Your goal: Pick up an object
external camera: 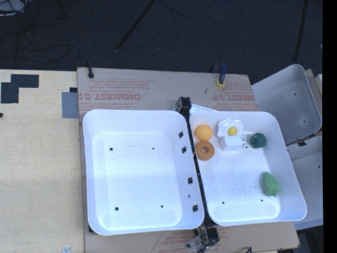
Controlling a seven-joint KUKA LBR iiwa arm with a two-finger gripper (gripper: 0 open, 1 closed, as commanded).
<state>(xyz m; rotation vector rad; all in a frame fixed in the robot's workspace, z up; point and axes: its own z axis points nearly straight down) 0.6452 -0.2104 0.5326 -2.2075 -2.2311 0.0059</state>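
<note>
The right bin (287, 194) holds several small objects. An orange ball (204, 132) lies near its back left corner, with an orange-brown ring (205, 151) just in front of it. A white block with a yellow top (230, 133) sits beside the ball. A dark green lump (257, 140) rests to the right of that block. A lighter green leafy piece (270, 184) lies near the bin's right wall.
The left bin (95, 167) stands beside the right one, joined by a black clip strip (190, 162). Both rest on a cardboard sheet (137, 91) on the wooden bench (37, 167). A grey metal plate (289, 101) stands at the right.
</note>
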